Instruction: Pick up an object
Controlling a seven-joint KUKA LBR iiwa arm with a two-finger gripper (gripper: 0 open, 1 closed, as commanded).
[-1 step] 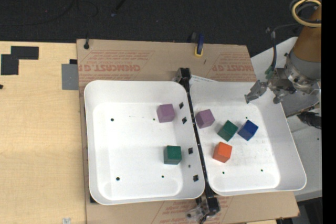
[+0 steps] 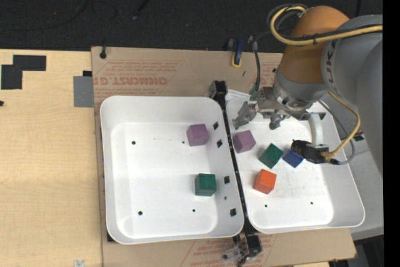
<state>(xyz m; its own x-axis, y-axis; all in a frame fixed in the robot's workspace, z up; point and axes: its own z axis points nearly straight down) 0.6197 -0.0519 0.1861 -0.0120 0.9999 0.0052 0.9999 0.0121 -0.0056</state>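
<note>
My gripper hangs over the far left part of the right bin, its two fingers spread apart, open, with nothing between them. Just in front of it lies a purple block. A dark green block, a blue block and an orange block lie further into the same bin. In the left bin sit a second purple block and a green block.
A black divider with clips runs between the two bins. The grey arm with its orange band comes in from the upper right, and a yellow cable loops beside the blue block. Cardboard lies under the bins.
</note>
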